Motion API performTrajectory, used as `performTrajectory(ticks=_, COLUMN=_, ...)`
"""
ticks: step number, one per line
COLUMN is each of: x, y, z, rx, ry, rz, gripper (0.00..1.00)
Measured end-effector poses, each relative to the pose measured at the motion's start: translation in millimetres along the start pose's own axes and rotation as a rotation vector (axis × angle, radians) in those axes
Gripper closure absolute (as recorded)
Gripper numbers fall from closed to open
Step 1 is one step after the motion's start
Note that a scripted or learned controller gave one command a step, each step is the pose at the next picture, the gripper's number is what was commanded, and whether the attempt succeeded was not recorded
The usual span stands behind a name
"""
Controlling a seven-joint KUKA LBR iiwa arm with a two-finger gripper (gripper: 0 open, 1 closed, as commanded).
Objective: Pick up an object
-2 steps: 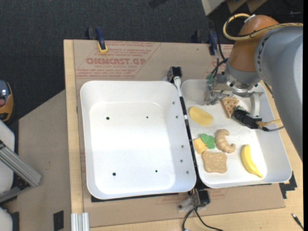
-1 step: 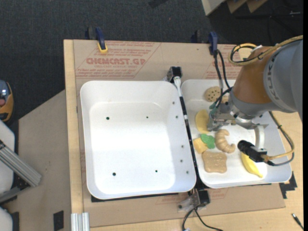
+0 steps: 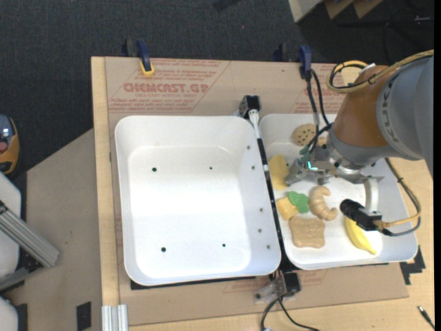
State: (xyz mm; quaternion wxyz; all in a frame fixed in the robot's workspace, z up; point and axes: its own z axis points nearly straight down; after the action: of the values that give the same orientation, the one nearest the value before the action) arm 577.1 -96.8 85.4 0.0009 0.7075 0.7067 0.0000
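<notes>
Camera view, looking down on the counter (image 3: 172, 88). The arm (image 3: 386, 116) is reaching in from the right. Its tool (image 3: 308, 173) is hanging low over the left half of the right bin (image 3: 331, 261). I cannot tell whether the tool is released or clenched, as the wrist is masking it. Nothing is showing in its grasp.

Likely target, as a judgement: the yellow block (image 3: 277, 171), lying just left of the tool and close against the bin wall. The croissant (image 3: 321, 202) is sitting just on the near side of the tool.

Risks from here:
- The block is crowding the wall, so a descent could be catching the rim or pushing the block flat against it instead of closing around it.
- The things are lying packed together. The green leaf (image 3: 299, 201), the croissant and the toast (image 3: 306, 232) are touching or nearly so, and a grab there could be nudging one aside or pinching two at once.
- The croissant's curved, rounded back could be slipping out as the tool closes.

Look of the block: pale yellow, smooth, elongated, lying far-to-near, probably a rigid toy food. The cookie (image 3: 301, 134) is resting alone at the far end. The banana (image 3: 358, 234) is lying near right, well apart from the tool. The left bin (image 3: 193, 198) is sitting beside the right bin.
</notes>
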Motion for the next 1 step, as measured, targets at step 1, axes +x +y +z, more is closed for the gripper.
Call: performTrajectory(ticks=1, x=-31.2, y=93.5, z=-0.3, rx=-0.007, ry=-0.002, rz=-0.003, gripper=0.00)
